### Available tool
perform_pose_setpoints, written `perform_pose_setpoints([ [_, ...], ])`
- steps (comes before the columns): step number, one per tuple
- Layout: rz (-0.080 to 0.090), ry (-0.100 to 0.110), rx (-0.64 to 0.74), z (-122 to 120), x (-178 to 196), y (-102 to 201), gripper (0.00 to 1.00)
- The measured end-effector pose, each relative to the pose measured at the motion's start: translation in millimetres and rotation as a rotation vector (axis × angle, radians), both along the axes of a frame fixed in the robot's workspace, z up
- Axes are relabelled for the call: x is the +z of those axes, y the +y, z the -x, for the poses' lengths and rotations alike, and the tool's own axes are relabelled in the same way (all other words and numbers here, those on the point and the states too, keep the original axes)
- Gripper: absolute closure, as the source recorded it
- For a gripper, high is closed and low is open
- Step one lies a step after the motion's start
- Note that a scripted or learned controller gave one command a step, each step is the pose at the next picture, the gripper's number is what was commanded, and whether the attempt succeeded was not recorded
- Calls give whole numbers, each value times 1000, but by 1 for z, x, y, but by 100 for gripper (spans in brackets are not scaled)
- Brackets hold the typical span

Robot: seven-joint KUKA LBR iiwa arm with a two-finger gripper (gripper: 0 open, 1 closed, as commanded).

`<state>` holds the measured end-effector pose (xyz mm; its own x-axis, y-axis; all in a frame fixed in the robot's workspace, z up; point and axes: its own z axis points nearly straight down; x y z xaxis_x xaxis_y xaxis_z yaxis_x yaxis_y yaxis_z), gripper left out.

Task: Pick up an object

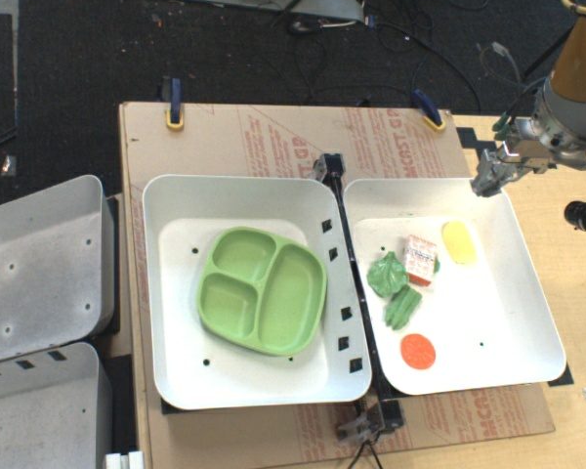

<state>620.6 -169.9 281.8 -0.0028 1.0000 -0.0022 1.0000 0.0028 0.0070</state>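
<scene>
On the bench lay a brown cardboard sheet with red print, pinned at its far edge by two blue-and-yellow clamps. Two spare white trays sat off to the left, on the dark floor side; black cables trailed beyond the far edge. Nothing stood between the arm and the right bin's contents.

Left shallow white bin: one light-green plastic divided plate, three compartments, lying flat near the middle.

Right shallow white bin: a small group left of centre. A yellow oval piece lay nearest the far rim. Just beside it, a red-and-white printed packet. A crumpled green leafy item touched the packet's left side, and a second green, elongated piece lay just below it. A flat orange-red round disc sat apart, nearer the front rim.

The two-finger gripper hung over the right bin's far right corner, well apart from every object. Nothing was between its fingers; whether they were spread or closed could not be told.
</scene>
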Motion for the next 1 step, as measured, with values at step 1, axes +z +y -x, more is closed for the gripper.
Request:
perform_pose_setpoints([
  [1, -4, 10, 3, 25, -16, 53, 100],
])
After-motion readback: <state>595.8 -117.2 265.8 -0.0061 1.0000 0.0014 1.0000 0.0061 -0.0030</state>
